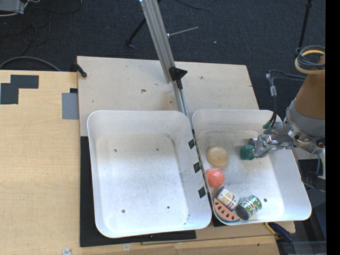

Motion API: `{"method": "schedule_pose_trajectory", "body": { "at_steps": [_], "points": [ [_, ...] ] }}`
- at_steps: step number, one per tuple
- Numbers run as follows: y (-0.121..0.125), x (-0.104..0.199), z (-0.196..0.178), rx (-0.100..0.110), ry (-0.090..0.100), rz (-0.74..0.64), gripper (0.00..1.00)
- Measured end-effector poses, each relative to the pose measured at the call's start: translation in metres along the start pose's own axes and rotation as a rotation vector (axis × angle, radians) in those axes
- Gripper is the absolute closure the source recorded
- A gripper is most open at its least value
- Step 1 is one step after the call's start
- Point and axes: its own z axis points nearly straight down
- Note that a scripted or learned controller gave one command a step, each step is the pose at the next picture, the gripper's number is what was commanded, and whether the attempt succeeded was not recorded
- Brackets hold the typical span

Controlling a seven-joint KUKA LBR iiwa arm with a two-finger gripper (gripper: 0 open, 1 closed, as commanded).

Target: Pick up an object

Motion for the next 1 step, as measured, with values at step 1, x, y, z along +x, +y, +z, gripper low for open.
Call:
{"method": "schedule_pose_trajectory", "body": {
  "at_steps": [1],
  "points": [
    [0.0091,0.0593,-0.0010,0.000,0.000,-0.001,1.00]
  ]
}}
